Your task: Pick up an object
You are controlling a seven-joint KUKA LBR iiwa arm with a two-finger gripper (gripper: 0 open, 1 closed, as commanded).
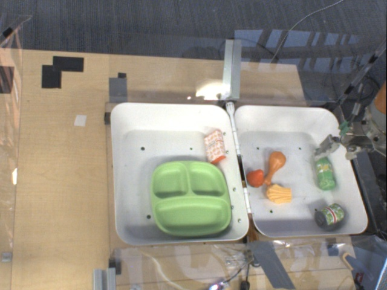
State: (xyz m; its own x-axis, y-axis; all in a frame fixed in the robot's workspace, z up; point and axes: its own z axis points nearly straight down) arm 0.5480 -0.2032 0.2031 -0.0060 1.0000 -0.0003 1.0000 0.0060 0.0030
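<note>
The right bin (290, 116) holds an orange drumstick toy (275, 164), a red tomato-like piece (255, 177), a yellow ridged piece (279, 193), a green bottle (325, 173) and a small green-labelled can (330, 215). My gripper (332, 142) hangs at the right bin's right side, just above the top end of the green bottle in the image, with nothing visibly held. A red and white packet (213, 146) lies in the left bin by the divider.
A green divided plate (190, 198) takes up the lower middle of the left bin (130, 162). A metal post (232, 65) stands behind the seam between the bins. Bare wooden bench (54, 180) stretches to the left.
</note>
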